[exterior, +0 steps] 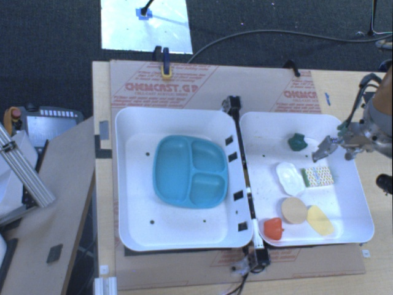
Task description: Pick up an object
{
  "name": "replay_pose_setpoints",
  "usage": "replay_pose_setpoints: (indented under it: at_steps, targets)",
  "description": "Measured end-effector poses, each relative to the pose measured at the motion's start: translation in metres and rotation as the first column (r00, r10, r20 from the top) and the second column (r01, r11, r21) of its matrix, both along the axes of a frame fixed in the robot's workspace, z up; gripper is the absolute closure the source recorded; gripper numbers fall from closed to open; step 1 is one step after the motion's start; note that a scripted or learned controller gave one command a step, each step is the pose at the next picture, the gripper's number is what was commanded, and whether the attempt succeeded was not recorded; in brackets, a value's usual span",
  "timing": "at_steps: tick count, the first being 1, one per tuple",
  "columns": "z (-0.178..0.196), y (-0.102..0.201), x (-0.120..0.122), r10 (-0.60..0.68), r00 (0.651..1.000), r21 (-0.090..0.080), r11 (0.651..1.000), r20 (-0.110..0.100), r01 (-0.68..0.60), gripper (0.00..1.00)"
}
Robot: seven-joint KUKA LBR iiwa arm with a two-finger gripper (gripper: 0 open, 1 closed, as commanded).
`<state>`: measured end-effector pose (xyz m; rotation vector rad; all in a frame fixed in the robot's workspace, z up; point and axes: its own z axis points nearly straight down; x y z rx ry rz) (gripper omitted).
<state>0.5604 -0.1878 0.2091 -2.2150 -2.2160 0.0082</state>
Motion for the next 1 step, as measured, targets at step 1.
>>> replay_pose_setpoints:
  at_steps: [1]
  targets:
    - [0.0048, 0.0004, 0.0022, 0.003, 1.0, -0.002, 1.0, 0.009, -0.003, 0.0]
